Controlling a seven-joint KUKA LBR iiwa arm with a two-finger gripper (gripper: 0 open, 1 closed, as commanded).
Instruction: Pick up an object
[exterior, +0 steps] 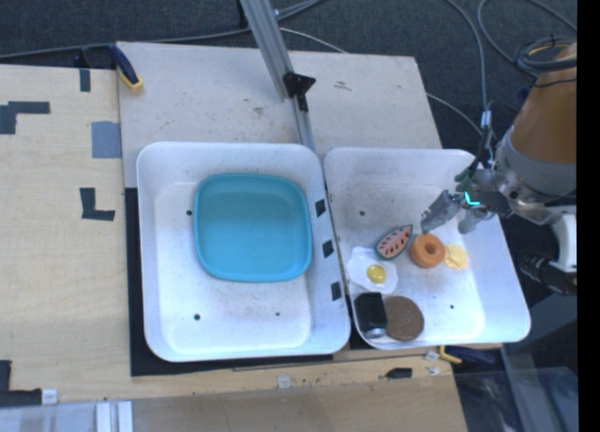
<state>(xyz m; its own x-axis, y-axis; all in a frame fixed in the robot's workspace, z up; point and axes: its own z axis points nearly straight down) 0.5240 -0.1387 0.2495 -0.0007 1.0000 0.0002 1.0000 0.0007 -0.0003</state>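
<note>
My gripper (pixel 452 211) hovers over the right bin (pixel 487 322), fingers spread apart and holding nothing; it sits just up-right of the donut (pixel 428 251), my likeliest target since it lies nearest; the toys cluster low in this bin: fish (pixel 395 242), egg (pixel 375 274), cookie (pixel 404 319), black block (pixel 369 311), yellow piece (pixel 456 257); left bin (pixel 159 261) carries only a blue plate (pixel 253 227), so my reach stays right.

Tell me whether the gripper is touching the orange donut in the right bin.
Apart. In the camera view, bare white bin floor shows between the gripper and the orange donut, which lies below and left of it in the right bin.
</note>
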